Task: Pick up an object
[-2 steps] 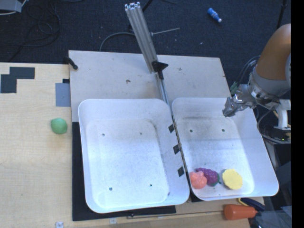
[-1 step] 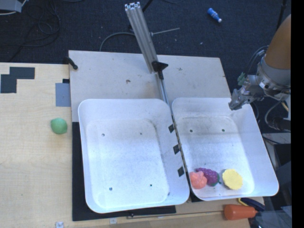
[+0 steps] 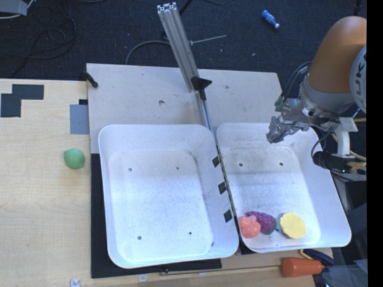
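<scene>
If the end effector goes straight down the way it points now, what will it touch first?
Most likely the bare floor of the right bin, near its far end. The end effector hangs there, well apart from the toys at the near edge. Height is unclear.

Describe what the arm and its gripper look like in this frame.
The arm is grey metal with a broad, rounded orange band above the wrist. Dark cables run along its left side and loop below it on the right. The gripper is a small, dark grey metal assembly, too blurred to make out finer detail.

White bins (image 3: 161,160), pink lump (image 3: 249,226), purple piece (image 3: 264,221), yellow disc (image 3: 292,225), green ball (image 3: 74,158), orange-banded grey arm (image 3: 338,52).
</scene>
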Controlling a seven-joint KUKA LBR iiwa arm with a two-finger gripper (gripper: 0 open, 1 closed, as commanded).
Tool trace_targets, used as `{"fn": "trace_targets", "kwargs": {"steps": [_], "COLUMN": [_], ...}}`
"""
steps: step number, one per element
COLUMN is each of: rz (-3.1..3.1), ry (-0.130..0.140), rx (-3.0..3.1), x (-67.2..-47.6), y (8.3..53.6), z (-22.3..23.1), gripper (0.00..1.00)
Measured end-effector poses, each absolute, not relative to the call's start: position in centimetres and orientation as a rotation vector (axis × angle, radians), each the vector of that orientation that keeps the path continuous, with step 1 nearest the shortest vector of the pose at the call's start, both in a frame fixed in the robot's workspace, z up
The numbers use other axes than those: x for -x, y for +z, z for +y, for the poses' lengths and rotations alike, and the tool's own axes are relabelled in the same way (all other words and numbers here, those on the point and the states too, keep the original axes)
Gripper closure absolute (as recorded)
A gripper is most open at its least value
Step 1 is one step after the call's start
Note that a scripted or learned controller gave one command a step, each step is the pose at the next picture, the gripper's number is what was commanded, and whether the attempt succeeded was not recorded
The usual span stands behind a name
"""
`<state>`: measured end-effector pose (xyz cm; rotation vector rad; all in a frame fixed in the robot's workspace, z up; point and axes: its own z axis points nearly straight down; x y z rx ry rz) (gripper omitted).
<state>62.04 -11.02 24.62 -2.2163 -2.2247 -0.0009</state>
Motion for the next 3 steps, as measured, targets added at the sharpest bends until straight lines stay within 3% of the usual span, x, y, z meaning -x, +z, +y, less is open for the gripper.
{"fn": "trace_targets", "kwargs": {"steps": [3], "rz": [-2.223], "ry": [0.001], "rx": [2.218], "x": [-62.8], "y": [22.9], "z": [5.7], "gripper": [1.00]}}
